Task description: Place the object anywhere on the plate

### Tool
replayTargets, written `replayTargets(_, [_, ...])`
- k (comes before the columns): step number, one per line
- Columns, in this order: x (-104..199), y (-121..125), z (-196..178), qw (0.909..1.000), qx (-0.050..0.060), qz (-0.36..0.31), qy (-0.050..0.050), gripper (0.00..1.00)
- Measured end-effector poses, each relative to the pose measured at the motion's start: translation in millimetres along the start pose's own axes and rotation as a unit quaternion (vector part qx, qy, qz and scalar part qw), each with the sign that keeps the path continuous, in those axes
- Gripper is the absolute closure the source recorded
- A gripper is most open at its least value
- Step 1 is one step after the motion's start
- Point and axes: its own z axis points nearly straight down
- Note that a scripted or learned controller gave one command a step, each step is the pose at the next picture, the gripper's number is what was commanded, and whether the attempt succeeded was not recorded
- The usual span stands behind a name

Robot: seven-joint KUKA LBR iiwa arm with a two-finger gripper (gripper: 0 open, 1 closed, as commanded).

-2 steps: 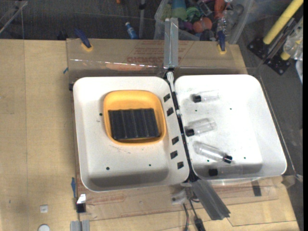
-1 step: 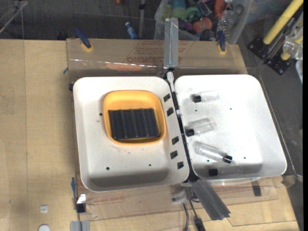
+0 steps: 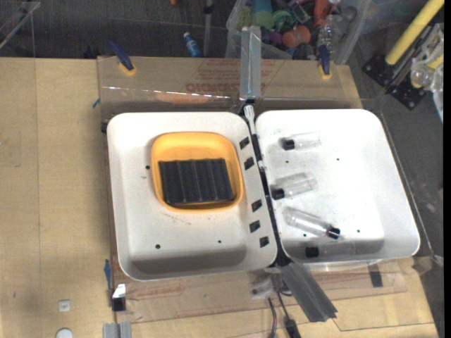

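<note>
A yellow-orange plate (image 3: 161, 148) with rounded corners lies in the left white bin (image 3: 134, 217). A dark ribbed rectangular piece (image 3: 195, 182) rests on the plate, covering most of its lower half. In the right white bin (image 3: 373, 189) lie three clear plastic tubes with black caps: one near the top (image 3: 299, 143), one in the middle (image 3: 292, 187), and one lower down (image 3: 310, 224), lying at a slant.
A metal divider (image 3: 257, 182) with black clips runs between the two bins. A clear box of colourful toys (image 3: 296, 9) stands behind the bench. The wooden bench top (image 3: 49, 189) stretches out to the left.
</note>
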Motion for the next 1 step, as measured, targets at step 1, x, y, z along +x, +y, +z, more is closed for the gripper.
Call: replayTargets(1, [0.0,-0.8,-12.7,0.9885,0.001,-0.151,-0.002,1.00])
